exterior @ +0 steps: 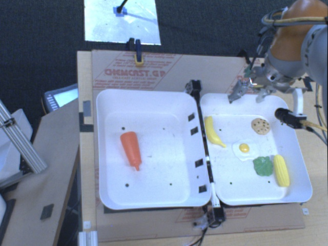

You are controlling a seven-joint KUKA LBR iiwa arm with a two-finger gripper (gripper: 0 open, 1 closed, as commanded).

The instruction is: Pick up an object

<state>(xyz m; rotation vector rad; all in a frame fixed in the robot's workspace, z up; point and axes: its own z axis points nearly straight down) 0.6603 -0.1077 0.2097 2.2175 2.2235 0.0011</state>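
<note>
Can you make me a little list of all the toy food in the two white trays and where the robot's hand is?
left white bin: orange plastic carrot
right white bin: yellow plastic banana, round brown cookie, white fried egg with yellow yolk, green leafy toy, yellow corn cob
tool: above the right bin's far edge, holding nothing
nearest food to tool: cookie and banana

Both bins (154,99) white. Left bin: carrot (131,148), orange all over. Right bin: banana (212,132) yellow; cookie (260,126) tan with dark specks; fried egg (245,149) white with yellow yolk; leafy piece (263,166) green; corn cob (281,170) yellow. Arm (302,24) grey with orange band. Board (169,68) under bins brown with red print.
</note>
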